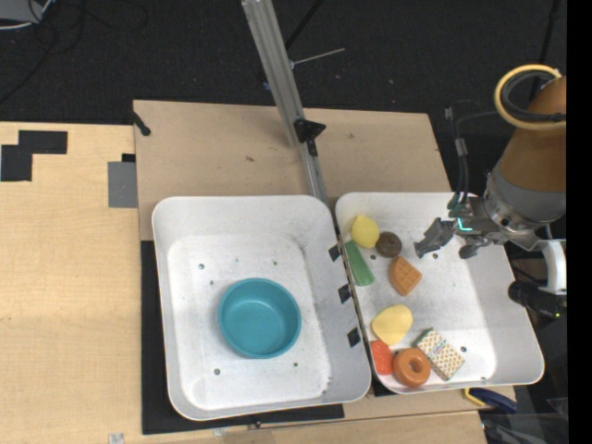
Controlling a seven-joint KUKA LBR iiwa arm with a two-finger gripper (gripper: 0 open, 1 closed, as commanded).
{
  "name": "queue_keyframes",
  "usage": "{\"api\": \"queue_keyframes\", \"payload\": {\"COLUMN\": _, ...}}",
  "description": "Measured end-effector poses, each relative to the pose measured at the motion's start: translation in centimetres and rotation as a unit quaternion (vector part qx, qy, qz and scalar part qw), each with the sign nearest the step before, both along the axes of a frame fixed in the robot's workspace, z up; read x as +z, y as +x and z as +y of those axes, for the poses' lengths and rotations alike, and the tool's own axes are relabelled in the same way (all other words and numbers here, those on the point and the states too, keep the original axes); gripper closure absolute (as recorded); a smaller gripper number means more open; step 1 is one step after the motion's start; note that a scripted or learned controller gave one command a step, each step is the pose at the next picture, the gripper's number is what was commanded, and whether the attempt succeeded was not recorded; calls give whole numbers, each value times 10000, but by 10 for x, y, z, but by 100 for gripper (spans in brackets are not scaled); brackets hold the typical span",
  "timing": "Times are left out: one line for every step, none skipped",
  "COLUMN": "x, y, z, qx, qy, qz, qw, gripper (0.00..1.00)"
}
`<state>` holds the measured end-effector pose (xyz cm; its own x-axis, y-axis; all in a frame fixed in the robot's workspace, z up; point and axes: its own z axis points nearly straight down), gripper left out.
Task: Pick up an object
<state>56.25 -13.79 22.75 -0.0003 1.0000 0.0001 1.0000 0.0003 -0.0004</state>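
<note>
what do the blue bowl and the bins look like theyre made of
Bowl: probably plastic, even teal colour, matte with a soft sheen, thick rounded rim. Bins: likely thin moulded white plastic, with rounded corners, smooth walls and small dark specks on the floor; painted metal can't be ruled out.

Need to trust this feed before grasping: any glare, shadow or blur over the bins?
Camera view: even light, no strong glare on the right bin; soft shadow inside the left bin around the teal bowl; the claw looks dark and slightly blurred.

Claw [450, 240] above toy-strewn right bin [490, 340]
</note>
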Motion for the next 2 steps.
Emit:
{"api": "queue_keyframes", "payload": {"x": 0, "y": 0, "z": 0, "qx": 0, "qy": 0, "qz": 0, "qw": 10000, "gripper": 0}}
{"api": "queue_keyframes", "payload": {"x": -46, "y": 6, "z": 5, "qx": 2, "qy": 3, "qz": 19, "qw": 10000, "gripper": 0}}
